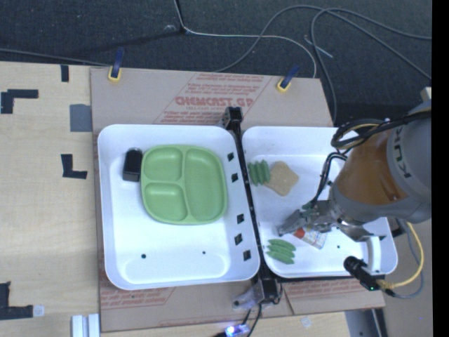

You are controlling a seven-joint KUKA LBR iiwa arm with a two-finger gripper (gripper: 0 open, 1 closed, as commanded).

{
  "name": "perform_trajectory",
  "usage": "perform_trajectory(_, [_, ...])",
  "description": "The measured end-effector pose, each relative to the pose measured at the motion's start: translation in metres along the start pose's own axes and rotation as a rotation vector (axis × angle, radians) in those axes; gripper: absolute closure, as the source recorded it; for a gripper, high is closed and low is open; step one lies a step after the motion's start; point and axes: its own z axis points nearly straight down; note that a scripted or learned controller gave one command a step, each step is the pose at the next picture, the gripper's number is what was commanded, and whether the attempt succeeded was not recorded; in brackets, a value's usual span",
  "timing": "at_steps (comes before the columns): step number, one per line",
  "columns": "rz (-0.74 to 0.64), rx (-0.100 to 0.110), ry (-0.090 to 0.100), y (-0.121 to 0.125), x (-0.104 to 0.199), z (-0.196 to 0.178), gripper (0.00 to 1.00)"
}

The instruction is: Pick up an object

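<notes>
the gripper (300, 223) is low in the right bin (309, 137), toward its front edge, reaching in from the right side. its fingers (289, 225) stand apart, and nothing sits between them, so nothing is held yet.

just beside the fingers, touching or nearly so, lies a small white and red object (312, 238), partly under the wrist; what it is i cannot tell. a bunch of green pea pods (281, 251) lies near the front edge of the same bin, close below the fingers. toward the bin's left wall and further back sit a tan piece like a biscuit (283, 178) and a second green pod piece (259, 173), touching each other or nearly so.

the left bin (112, 188) carries a green divided plate (184, 184) near its middle and a small black block (132, 165) against the plate's left rim.

judging from this, the closest targets are the white and red object and the front pea pods. the risks: the open fingers may come down beside the thing rather than around it and shove it toward the front wall. both are flat and low, so the fingers could close above them and grip air. the two things lie close, so a grasp on one could nudge or half-catch the other.
</notes>
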Motion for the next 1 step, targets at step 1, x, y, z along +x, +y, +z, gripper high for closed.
perform_trajectory(1, [-0.002, -0.004, 0.005, 0.0023, 0.0019, -0.0139, 1.00])
